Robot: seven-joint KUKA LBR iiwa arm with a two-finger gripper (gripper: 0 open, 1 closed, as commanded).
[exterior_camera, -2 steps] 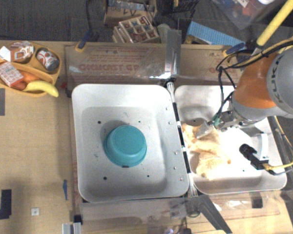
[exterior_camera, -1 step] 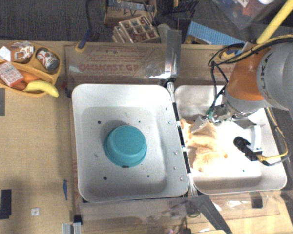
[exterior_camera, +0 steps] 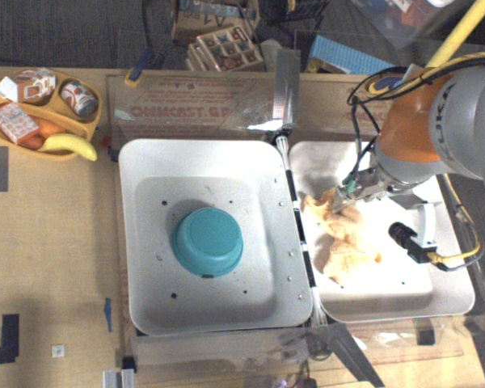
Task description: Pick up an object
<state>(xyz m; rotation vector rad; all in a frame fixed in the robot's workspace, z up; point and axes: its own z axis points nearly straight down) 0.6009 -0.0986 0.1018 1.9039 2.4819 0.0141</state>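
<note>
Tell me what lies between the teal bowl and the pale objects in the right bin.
In the camera view, between the teal bowl and the pale objects lie bare white bin floor and the two bins' adjoining rims.

- My arm (exterior_camera: pixel 461 120) is grey, with an orange band (exterior_camera: pixel 412 132) above the wrist.
- The left bin (exterior_camera: pixel 145 176) is white, its floor speckled with small dark dots.
- The upturned bowl (exterior_camera: pixel 208 242) in it is teal.
- The right bin (exterior_camera: pixel 453 297) is white too.
- The pieces (exterior_camera: pixel 339 241) lying in it are pale tan, with small orange flecks.
- My table (exterior_camera: pixel 48 257) is light brown.
- The tray (exterior_camera: pixel 40 120) at its far left corner is orange-yellow, with a yellow banana (exterior_camera: pixel 69 145) on it.
</note>
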